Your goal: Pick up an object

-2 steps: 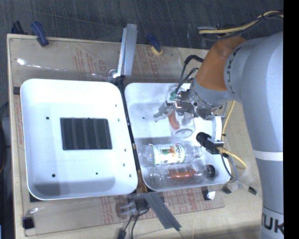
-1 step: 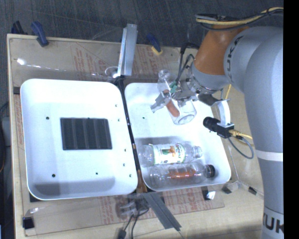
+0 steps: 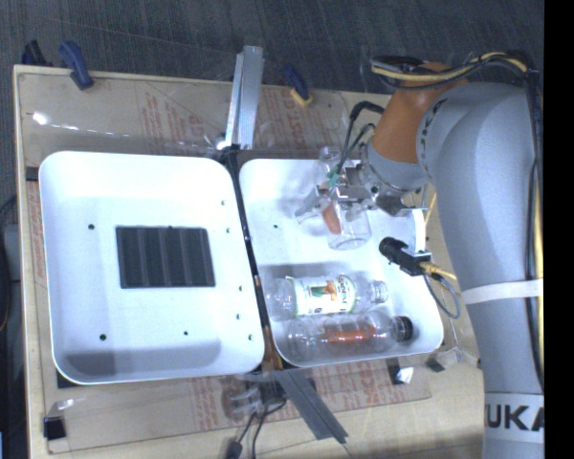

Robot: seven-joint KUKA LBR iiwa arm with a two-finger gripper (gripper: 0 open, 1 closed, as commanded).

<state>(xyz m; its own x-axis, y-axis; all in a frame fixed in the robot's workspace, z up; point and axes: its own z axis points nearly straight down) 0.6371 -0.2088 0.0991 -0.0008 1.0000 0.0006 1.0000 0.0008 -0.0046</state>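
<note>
The right bin (image 3: 268,185) holds 2 bottles (image 3: 330,296) and a clear cup (image 3: 349,226) under the end effector (image 3: 342,191), the left bin (image 3: 67,189) a dark grate (image 3: 165,256), both on a wooden surface (image 3: 124,103) over dark carpet (image 3: 172,8).

Two clear plastic bottles lie side by side at my right bin's near end: labelled bottle (image 3: 327,295); orange-tinted bottle (image 3: 349,333) against the wall

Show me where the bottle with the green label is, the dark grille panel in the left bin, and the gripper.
Bottle with the green label (image 3: 327,295), camera view, on its label.
Dark grille panel (image 3: 165,256), camera view, at its middle.
Gripper (image 3: 337,197), camera view, between its fingertips, over the right bin.
</note>
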